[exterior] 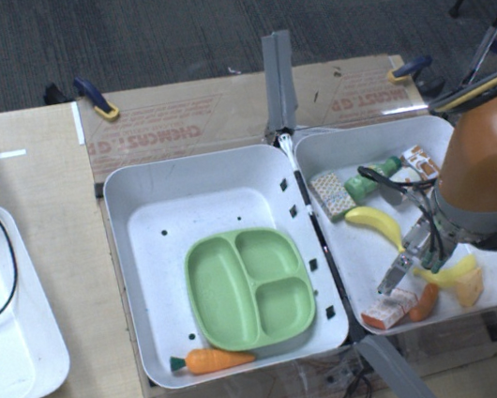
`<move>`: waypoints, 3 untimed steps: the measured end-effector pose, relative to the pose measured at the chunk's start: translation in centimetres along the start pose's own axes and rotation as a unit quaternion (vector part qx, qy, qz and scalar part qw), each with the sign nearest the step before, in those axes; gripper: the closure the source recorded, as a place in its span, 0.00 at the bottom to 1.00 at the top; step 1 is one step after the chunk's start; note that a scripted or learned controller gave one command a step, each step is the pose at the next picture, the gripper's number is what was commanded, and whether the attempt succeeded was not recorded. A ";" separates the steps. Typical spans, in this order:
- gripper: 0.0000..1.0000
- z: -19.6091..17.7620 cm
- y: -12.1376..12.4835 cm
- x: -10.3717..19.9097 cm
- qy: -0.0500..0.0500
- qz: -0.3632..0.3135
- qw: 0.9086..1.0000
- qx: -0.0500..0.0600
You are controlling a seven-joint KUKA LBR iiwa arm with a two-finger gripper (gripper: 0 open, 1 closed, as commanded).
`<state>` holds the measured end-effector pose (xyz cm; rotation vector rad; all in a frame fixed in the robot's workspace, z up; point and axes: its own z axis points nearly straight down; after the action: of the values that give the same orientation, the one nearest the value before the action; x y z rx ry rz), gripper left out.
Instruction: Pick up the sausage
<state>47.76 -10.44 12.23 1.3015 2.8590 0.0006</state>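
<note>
**Arm works over crowded right bin**

Wooden counter (54, 228), two white bins side by side: the gripper (397, 274) hangs low in the right bin (365, 133); whether it is clenched or released cannot be told. Just below it the sausage (424, 303), reddish-orange, lies partly hidden behind a small carton (388, 311), its print unreadable. Nearby sit a banana (377, 224) and green bottle (371, 181). Left bin (145, 259) holds a green divided plate (249, 288) and carrot (215, 359).

The arm (488, 162) enters from 3 o'clock, its orange band filling the right side, the grey wrist below it angled toward 8 o'clock. The gripper (394, 279) points down toward 7 o'clock, its metal fingers (389, 283) close together at the tip
</note>
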 end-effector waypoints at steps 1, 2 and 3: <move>0.00 2.0 -1.4 -1.7 0.000 -0.083 0.997 0.000; 0.00 2.7 -1.6 -2.1 0.000 -0.085 0.996 -0.002; 0.00 2.4 0.5 0.3 -0.002 -0.238 0.971 -0.001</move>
<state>47.96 -9.90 9.88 0.5830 3.0812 0.0008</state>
